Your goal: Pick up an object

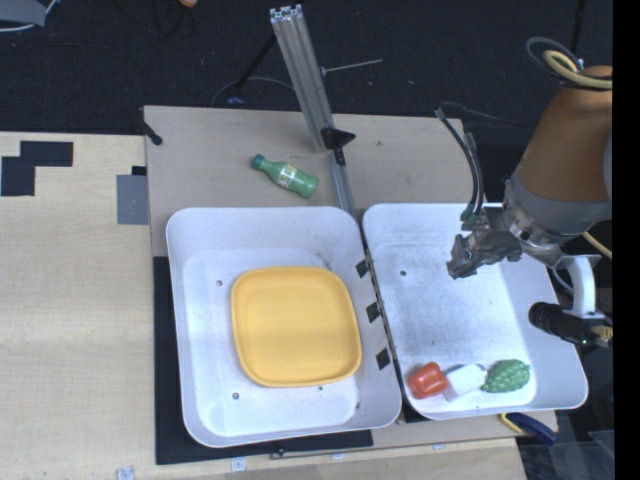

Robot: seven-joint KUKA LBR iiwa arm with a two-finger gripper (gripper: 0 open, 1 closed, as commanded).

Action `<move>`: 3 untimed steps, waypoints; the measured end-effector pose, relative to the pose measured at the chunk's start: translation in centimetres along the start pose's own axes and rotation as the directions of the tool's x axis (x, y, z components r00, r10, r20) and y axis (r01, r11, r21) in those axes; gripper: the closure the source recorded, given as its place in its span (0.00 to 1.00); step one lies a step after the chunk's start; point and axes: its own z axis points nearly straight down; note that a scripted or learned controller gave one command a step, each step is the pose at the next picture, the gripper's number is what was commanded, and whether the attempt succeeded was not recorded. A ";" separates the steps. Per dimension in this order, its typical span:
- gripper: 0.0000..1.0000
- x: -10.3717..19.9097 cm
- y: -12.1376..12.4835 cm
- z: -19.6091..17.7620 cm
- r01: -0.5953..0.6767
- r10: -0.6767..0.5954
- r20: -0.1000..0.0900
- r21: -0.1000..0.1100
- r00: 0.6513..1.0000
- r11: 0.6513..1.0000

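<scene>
arm (pixel 565 158) enters from right edge, wrist angled down-left | yellow plate (pixel 296 325) in left bin (pixel 190 268) | gripper (pixel 470 260) over right bin (pixel 560 388), upper part; grip state unreadable | green (pixel 506 376), white (pixel 464 380), red (pixel 428 380) items at bin's lower edge

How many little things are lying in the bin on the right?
3, in a row along the near edge of the right bin: a red piece, a white piece touching it, and a green bumpy piece. Nothing seems hidden.
</scene>
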 end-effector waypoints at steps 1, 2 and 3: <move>1.00 5.5 -1.5 0.1 0.001 -0.001 0.000 -0.001 1.000 1.000; 1.00 10.6 -2.8 2.3 0.001 -0.001 0.000 0.001 1.000 1.000; 1.00 15.5 -3.3 2.0 0.000 0.000 0.001 -0.001 1.000 1.000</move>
